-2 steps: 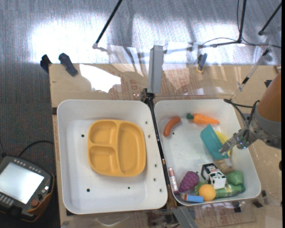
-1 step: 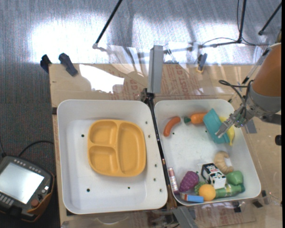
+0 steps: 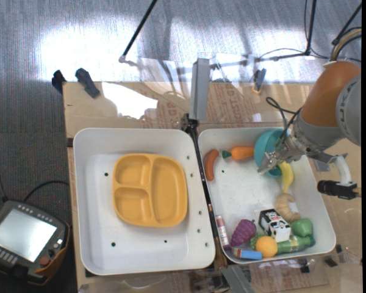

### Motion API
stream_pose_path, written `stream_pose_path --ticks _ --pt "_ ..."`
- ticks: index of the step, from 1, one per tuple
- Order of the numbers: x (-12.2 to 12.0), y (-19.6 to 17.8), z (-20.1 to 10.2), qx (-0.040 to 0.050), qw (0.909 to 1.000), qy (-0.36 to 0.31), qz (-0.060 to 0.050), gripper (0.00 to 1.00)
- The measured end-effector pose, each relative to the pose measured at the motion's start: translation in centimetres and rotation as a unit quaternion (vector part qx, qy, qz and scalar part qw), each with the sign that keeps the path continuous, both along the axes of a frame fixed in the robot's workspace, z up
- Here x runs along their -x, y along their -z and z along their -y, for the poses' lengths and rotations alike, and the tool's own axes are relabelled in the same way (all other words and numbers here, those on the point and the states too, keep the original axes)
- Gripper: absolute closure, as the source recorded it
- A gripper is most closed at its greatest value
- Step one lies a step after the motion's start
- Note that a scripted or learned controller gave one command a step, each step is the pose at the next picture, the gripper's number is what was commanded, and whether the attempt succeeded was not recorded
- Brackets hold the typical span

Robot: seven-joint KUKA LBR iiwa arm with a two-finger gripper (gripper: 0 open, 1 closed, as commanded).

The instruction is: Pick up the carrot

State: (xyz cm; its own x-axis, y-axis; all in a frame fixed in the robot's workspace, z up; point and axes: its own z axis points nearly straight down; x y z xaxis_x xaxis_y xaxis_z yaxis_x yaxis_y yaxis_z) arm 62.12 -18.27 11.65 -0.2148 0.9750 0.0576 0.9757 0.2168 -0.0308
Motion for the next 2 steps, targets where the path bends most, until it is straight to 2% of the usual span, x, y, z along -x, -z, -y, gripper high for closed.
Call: stream_pose_path --ticks 1,2 --pt "-0.5 -0.6 1.7 0.0181 0.9996 0.008 0.019 0.00" --pt "-2.3 3.1 -6.1 0.0236 0.9993 0.020 0.019 0.00"
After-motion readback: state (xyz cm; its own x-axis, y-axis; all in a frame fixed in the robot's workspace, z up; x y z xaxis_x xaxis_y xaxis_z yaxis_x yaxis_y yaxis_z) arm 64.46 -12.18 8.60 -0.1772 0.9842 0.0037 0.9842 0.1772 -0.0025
